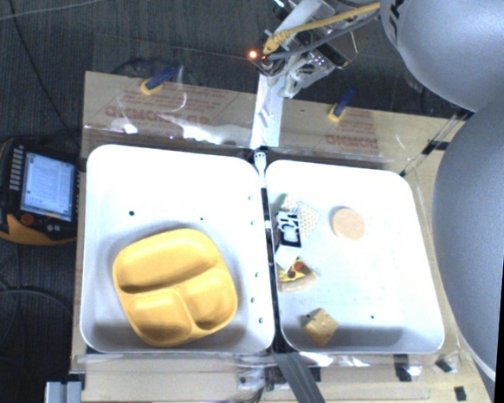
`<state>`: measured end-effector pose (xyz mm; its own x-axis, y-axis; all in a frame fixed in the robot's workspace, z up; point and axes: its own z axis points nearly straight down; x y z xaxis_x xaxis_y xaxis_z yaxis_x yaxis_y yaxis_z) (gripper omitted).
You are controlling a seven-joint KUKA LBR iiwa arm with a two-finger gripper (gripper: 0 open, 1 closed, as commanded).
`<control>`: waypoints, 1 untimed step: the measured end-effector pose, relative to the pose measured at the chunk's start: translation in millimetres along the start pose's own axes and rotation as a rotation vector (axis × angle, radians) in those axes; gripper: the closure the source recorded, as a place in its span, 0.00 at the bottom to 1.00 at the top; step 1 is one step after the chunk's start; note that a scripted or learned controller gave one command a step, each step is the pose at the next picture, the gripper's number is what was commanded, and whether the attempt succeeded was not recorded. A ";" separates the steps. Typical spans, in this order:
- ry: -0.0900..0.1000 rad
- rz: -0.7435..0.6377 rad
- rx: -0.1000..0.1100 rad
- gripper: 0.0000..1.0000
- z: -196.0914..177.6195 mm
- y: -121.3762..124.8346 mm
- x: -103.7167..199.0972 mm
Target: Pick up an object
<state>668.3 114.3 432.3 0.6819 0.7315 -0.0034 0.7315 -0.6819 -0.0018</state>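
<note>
A yellow divided plate (pixel 174 286) lies in the left bin (pixel 115 177). The right bin (pixel 402 278) holds a round tan disc (pixel 348 223), a black-and-white packet (pixel 292 226) against the divider, a small yellow-and-red piece (pixel 295 274) below it, and a tan block (pixel 319 326) near the front wall. My gripper (pixel 294 52) hangs high beyond the back of the bins, over the bench's far edge, well apart from every object. Nothing shows in it.
The grey arm (pixel 477 101) fills the upper right and overhangs the right bin's right side. A handheld pendant (pixel 35 192) lies left of the bench. Blue and yellow clips (pixel 157 78) hold clear sheeting along the back edge.
</note>
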 end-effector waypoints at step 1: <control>-0.001 -0.062 0.000 1.00 21.0 -70.1 51.9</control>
<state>652.3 200.1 411.2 0.6348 0.7726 -0.0045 0.7726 -0.6348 -0.0020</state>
